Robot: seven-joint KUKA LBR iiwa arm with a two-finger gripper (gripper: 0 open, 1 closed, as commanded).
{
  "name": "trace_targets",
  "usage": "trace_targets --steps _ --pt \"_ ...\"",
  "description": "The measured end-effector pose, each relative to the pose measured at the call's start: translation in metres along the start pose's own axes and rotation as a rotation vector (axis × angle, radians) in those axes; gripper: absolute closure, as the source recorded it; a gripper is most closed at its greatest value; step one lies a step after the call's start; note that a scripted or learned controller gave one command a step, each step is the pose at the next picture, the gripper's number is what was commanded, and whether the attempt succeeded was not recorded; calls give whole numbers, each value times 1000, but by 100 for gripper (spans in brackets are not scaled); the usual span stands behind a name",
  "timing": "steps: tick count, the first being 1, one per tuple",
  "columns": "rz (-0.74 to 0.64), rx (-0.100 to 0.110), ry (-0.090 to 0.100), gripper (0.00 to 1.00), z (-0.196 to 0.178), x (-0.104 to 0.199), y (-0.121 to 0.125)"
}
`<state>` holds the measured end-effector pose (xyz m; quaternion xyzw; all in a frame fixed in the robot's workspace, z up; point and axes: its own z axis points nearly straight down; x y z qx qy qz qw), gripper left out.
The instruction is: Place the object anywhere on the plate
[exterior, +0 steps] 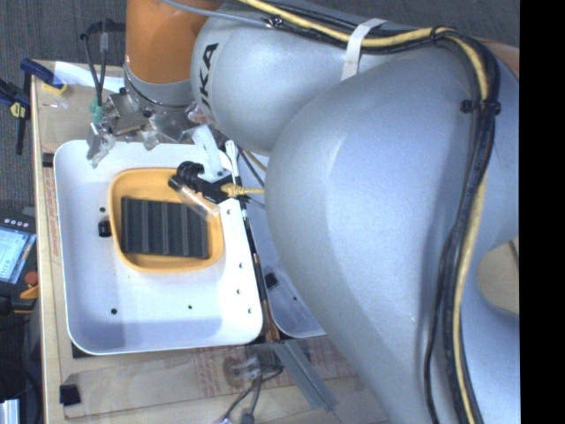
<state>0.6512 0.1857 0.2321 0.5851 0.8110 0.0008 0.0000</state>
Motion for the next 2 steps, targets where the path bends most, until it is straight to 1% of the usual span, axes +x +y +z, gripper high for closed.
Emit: trace_targets --steps 1,2 --pt "110 -2 -2 0 6 4 7" --pt "376 9 -2 0 31 16 -47"
